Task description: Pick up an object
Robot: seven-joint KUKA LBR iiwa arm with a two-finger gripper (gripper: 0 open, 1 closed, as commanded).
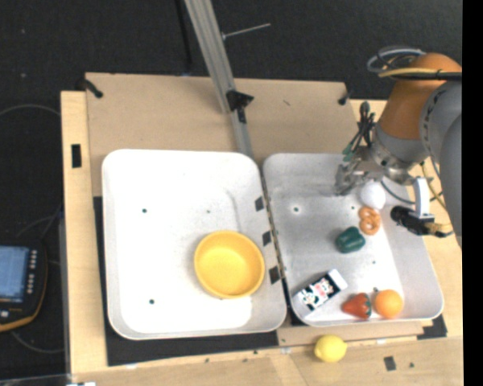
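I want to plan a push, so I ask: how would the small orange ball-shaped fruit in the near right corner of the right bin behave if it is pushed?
The small orange ball-shaped fruit looks round, so it would probably roll rather than slide. It touches the red pepper-shaped toy and sits near the right bin's rim, so it may get stuck there. Its smooth-looking skin might slip between fingers.

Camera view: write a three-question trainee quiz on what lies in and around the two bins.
1. True or false: the yellow bowl sits in the left bin.
2. Which item lies on the bench outside both bins? A) lemon B) green object C) orange
3. Fill in: the end effector hangs over the ____ bin, near a white ball.

Key: 1 true; 2 A; 3 right.
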